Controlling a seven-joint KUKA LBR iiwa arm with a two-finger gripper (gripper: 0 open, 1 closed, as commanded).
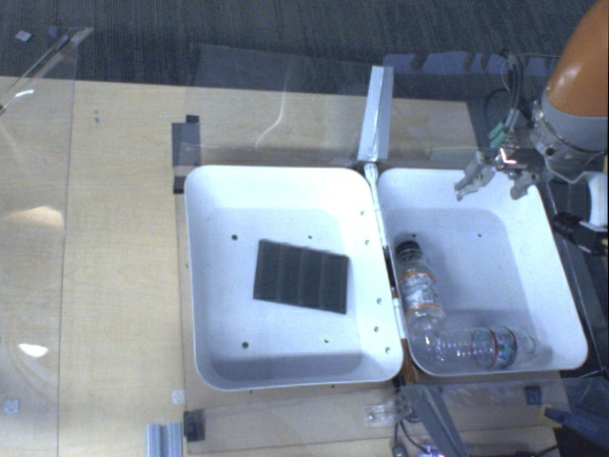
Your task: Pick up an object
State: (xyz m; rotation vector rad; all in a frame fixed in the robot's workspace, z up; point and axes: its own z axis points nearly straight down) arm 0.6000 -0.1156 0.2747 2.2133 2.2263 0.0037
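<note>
Two clear bottles (447,322) in right bin (561,284), well below open-fingered tool (494,179)

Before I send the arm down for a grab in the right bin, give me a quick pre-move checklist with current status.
1. Pincer carries nothing: ok, fingers spread, nothing between them.
2. Pincer is over the right bin: ok, near its far edge.
3. Targets in view: ok, two clear bottles, one with a dark cap along the left wall, another along the near wall.
4. Bottles apart: not ok, they meet at the near-left corner.
5. Pincer lined up over a bottle: not ok, both lie nearer the camera.
6. Left bin: ok, dark ridged pad lies flat.
</note>
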